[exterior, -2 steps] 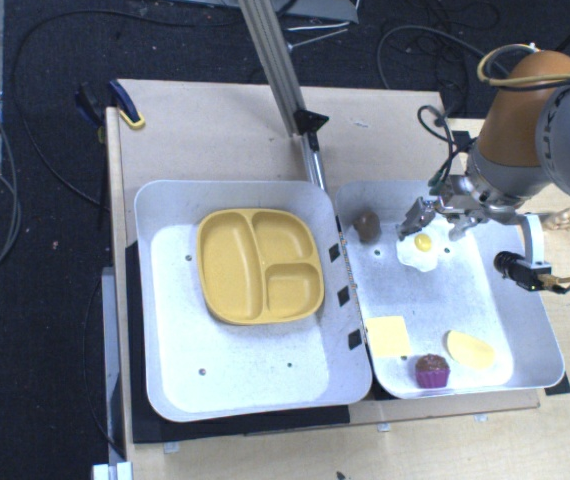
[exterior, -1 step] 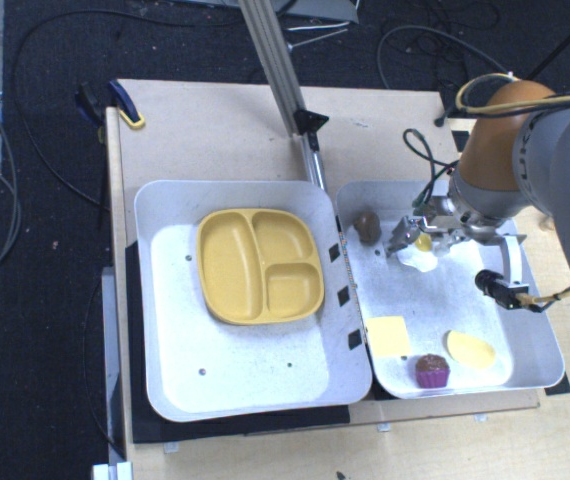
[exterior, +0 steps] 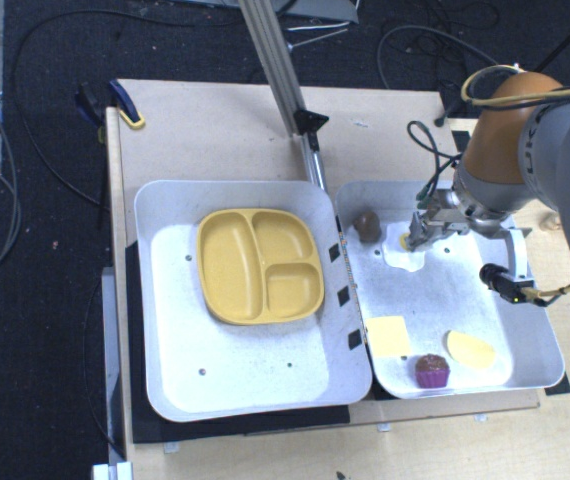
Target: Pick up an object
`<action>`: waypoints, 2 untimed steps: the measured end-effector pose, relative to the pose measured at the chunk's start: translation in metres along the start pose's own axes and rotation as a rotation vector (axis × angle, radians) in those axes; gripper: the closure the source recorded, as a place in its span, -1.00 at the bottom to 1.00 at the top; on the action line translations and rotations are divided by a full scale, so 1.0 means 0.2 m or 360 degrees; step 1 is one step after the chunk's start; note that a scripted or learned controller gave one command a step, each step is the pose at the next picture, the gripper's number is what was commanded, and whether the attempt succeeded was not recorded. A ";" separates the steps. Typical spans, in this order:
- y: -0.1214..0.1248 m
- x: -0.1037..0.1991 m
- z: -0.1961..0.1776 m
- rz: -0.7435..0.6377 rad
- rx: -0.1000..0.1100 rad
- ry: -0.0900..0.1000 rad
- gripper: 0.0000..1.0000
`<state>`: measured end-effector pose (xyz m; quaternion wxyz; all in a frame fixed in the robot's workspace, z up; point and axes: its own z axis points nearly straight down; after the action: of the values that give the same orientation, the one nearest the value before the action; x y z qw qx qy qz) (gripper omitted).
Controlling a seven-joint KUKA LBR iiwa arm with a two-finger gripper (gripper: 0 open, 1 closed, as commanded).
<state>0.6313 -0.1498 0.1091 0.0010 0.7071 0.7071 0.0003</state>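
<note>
Object: small white and yellow piece (exterior: 405,253) lies on the floor of the right bin (exterior: 465,288), in its upper part, directly under the gripper (exterior: 420,233).
Fingers: I cannot tell if they are spread or pressed together; the wrist hides them from above.
Step in hand: it seems the gripper is low over the piece for a grasp, not lifting yet. To do it well, the piece must sit in the middle of the gripper before closing, then go straight up.
Neighbours: brown lump (exterior: 367,226) is just beside, on the left, near the bin wall; a sideways slide could push it.
Other things: yellow square (exterior: 388,335), purple cup (exterior: 431,370) and yellow slice (exterior: 471,349) lie at the lower end, well apart.
Edges: upper rim of the bin is near the gripper, so little room there.
Open room: middle of the right bin is bare. Left bin (exterior: 255,368) holds a yellow tray (exterior: 261,265); the desk (exterior: 215,128) is behind.
</note>
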 end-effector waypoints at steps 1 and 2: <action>0.01 -0.05 -0.28 0.0002 -0.0007 -0.0002 1.00; 0.02 -0.04 -0.60 -0.0004 -0.0010 -0.0002 1.00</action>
<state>0.6358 -0.1567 0.2287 0.0037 0.7061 0.7081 0.0022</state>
